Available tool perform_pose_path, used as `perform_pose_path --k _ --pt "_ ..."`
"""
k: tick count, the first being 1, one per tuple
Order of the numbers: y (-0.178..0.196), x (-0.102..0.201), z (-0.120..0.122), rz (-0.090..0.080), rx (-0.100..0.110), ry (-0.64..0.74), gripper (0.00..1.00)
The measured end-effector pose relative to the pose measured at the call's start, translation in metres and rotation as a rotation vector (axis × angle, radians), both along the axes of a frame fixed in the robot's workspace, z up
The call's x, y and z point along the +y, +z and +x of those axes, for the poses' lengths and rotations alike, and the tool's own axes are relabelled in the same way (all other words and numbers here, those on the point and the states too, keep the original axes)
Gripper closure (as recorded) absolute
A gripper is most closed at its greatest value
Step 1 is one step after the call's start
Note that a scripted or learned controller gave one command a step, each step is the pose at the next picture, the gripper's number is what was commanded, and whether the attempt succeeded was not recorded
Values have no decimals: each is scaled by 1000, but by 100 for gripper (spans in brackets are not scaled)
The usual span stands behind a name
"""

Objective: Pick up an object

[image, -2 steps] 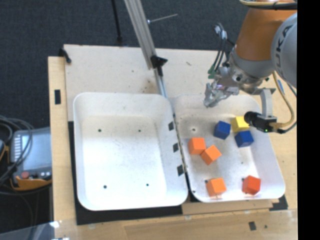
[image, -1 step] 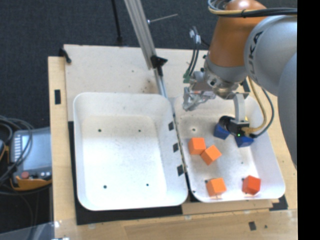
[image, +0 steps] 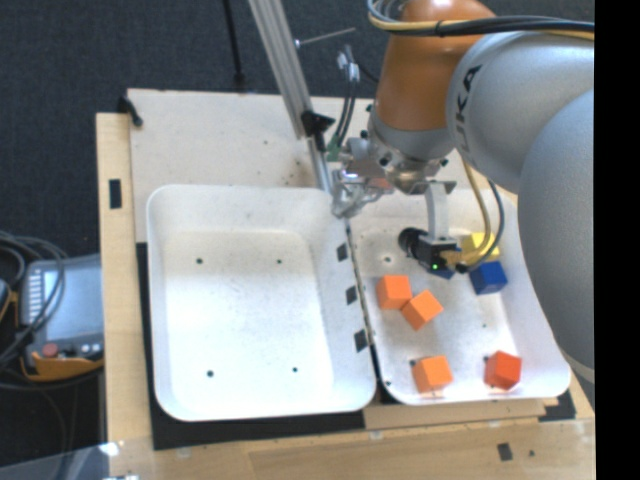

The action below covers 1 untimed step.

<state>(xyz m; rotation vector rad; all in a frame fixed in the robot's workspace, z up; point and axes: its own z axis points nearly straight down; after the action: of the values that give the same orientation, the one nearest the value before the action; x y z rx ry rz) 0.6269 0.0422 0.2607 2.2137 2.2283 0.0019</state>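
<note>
A shallow white plastic bin [image: 180, 268] lies at the left. The grey metal gripper [image: 347, 199] hangs over its far right rim, and whether it is released or clenched cannot be told. The right white bin [image: 465, 333] holds three orange cubes [image: 394, 290] [image: 422, 308] [image: 432, 372], a small blue cube [image: 487, 277] and a red-orange cube [image: 503, 369], all apart from the gripper.

This is a robotics lab. A grey and orange industrial arm [image: 520, 98] reaches over a plywood counter [image: 200, 138] carrying 2 white bins [image: 240, 298]. An aluminium profile post [image: 280, 58] rises behind. A control pendant [image: 60, 313] with cables [image: 12, 258] sits beside the counter, above dark carpet [image: 100, 28].
</note>
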Motion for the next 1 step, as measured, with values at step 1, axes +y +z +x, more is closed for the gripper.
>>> perform_pose_path --k 1 --pt "-22 41 -4 -1 4 -1 100"
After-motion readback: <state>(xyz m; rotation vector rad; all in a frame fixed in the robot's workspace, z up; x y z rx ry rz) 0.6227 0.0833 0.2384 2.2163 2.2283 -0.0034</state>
